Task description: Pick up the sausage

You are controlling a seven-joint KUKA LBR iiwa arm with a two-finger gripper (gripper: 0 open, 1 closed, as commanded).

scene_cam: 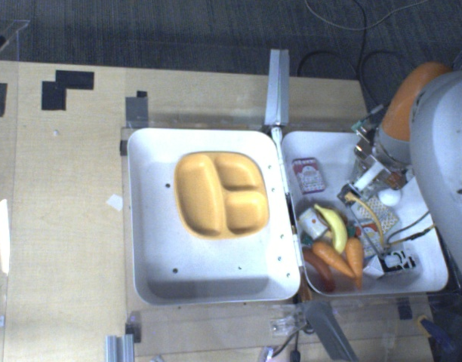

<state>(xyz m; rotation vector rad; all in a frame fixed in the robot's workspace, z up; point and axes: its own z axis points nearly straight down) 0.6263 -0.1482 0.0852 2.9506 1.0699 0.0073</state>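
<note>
Hand (357, 191) sits low in the right bin (435, 274), at its middle-right, arm (442, 127) coming in from the right w/ orange band above the wrist. Can't tell if hand is released or clenched; nothing visibly gripped.

Sausage (319, 268), dark red-brown, lies well below-left of hand in the bin's near-left corner, partly under two carrots (344, 259). Banana (335, 227) is down-left of hand, touching the carrots' upper ends, w/ a small white-and-red item (312, 222) just beside it. Red packet (309, 176) lies left of hand, apart from it. White egg-like ball (388, 197) just right of hand.

Left bin (140, 225) is far left of hand, holding a yellow divided tray (220, 194). Both bins rest on the wood surface (57, 225).
</note>
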